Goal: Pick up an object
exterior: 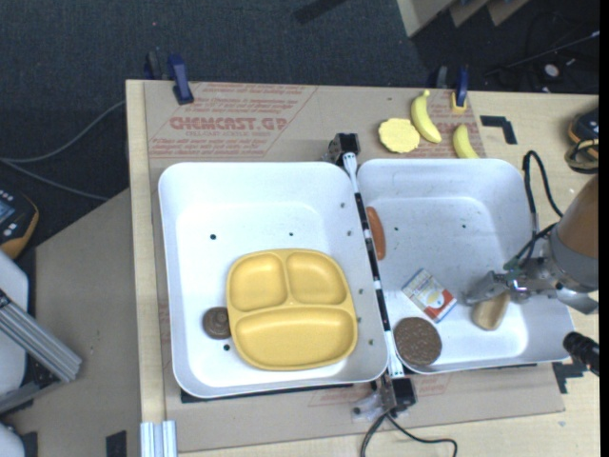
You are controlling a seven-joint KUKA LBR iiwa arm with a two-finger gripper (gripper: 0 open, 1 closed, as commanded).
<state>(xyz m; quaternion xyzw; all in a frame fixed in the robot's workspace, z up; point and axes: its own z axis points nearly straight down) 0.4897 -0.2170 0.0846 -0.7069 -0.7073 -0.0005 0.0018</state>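
A robotics lab, with a test bench set up for picking trials.

A plywood bench [238, 122] stands on dark carpet [76, 46], its top stamped with red lettering and held by blue clamps [178, 78] at 11 and 1 o'clock. Two white bins [181, 255] sit side by side on it, loaded with toy props: a yellow divided plate [288, 307], plastic bananas [425, 118] at 1 o'clock, a small carton [428, 294]. Loose cables [57, 155] trail over the floor at 9 o'clock, an aluminium rail [38, 336] lies at 8 o'clock, and a grey robot arm [576, 241] reaches in from 3 o'clock.
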